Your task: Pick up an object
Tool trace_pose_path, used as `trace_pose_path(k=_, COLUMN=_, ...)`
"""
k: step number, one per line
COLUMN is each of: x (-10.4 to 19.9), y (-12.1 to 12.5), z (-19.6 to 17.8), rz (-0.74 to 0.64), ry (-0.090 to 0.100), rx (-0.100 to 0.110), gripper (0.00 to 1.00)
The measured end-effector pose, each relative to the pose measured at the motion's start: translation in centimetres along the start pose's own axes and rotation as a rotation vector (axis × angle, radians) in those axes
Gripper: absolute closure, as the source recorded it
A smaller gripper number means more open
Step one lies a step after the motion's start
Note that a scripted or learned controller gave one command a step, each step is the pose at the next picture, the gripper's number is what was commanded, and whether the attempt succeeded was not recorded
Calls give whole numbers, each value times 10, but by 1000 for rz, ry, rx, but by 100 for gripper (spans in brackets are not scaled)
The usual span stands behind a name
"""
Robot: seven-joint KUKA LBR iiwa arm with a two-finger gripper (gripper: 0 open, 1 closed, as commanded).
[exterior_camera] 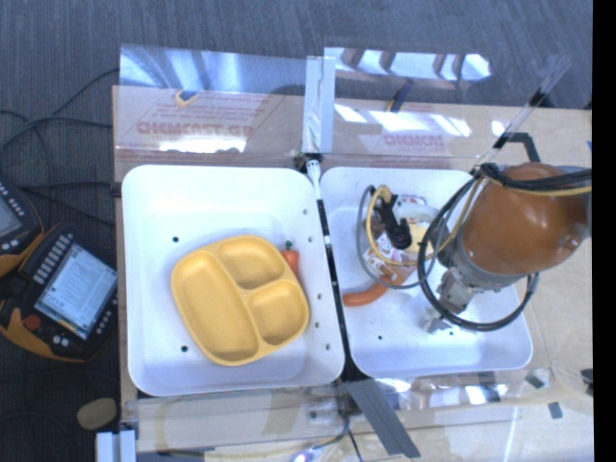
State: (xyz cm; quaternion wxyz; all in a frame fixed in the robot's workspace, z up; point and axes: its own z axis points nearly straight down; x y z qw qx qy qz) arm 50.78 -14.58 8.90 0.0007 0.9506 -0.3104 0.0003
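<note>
The end effector (441, 318) is held low in the right bin (481, 354), near an orange stick (364, 296), presumably for grasping; whether it is wide or narrow cannot be told.

Two bins (154, 210) (395, 349), one yellow plate (241, 301)

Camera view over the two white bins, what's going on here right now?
A robot arm reaches in from the right, low over the right bin, close to an orange sausage-shaped piece lying on its floor. Whether it grips anything can't be made out. The left bin holds a yellow divided plate with a small orange piece beside it.
</note>
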Motion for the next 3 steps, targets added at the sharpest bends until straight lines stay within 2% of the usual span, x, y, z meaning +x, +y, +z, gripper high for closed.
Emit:
trace_pose_path(k=1, x=20, y=-48, z=-1, rz=-219, ry=6, rx=3, gripper=100)
trace_pose_path(k=2, x=43, y=-37, z=-90, rz=-431, ry=-7, rx=5, gripper=100)
trace_pose_path(k=3, x=19, y=38, z=-113, rz=-358, ry=-7, rx=4, gripper=100)
